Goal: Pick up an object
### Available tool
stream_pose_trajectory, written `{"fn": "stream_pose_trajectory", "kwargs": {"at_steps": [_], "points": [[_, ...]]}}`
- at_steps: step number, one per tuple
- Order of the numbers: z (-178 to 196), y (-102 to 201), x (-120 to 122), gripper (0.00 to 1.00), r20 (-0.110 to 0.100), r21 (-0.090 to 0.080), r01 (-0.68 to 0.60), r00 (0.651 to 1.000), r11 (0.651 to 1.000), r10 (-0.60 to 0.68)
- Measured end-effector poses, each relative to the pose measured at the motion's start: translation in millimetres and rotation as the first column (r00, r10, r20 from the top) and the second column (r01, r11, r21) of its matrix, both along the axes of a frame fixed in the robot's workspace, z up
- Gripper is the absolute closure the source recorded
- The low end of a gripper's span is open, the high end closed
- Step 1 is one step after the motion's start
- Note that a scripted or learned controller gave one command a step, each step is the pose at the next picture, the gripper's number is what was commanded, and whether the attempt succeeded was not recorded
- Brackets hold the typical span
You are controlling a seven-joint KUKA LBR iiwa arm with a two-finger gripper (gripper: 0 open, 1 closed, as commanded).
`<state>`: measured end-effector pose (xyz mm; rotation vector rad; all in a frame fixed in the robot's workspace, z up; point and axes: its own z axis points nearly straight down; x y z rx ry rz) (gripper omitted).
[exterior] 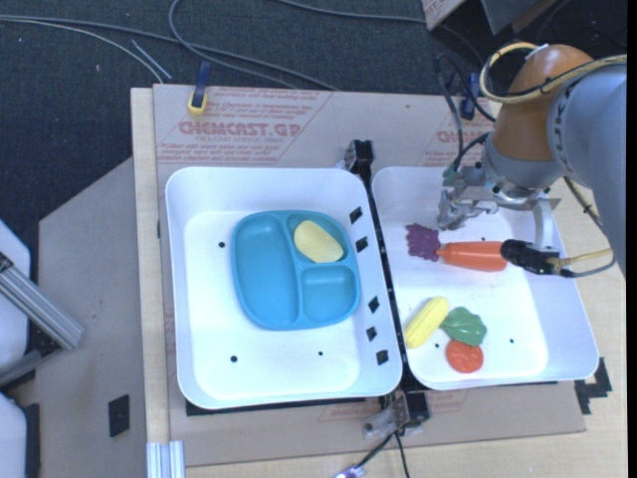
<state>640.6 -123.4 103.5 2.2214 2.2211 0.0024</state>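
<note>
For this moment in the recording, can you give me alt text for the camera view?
A grey robot arm's two-finger gripper hangs over the right white bin, just above a purple toy grape bunch and an orange toy carrot; a yellow corn cob, green leafy toy and red toy lie nearer. The left white bin holds a blue divided plate with a yellow piece.

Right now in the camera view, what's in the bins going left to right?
Blue tray → yellow piece on the tray → corn → green toy → carrot. Purple piece and hand left out: they overlap the corn and green toy in left-right position.
</note>
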Motion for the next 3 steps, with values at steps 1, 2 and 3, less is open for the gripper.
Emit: {"fn": "stream_pose_trajectory", "kwargs": {"at_steps": [1, 2, 3], "points": [[60.5, -8.3, 5.6, 1.00, 0.006, -0.003, 0.000, 1.000, 1.000, 0.000], [115.7, -8.4, 7.2, 1.00, 0.006, -0.002, -0.001, 1.000, 1.000, 0.001], [114.3, 30.1, -22.0, 1.00, -0.004, 0.001, -0.003, 1.000, 1.000, 0.003]]}}
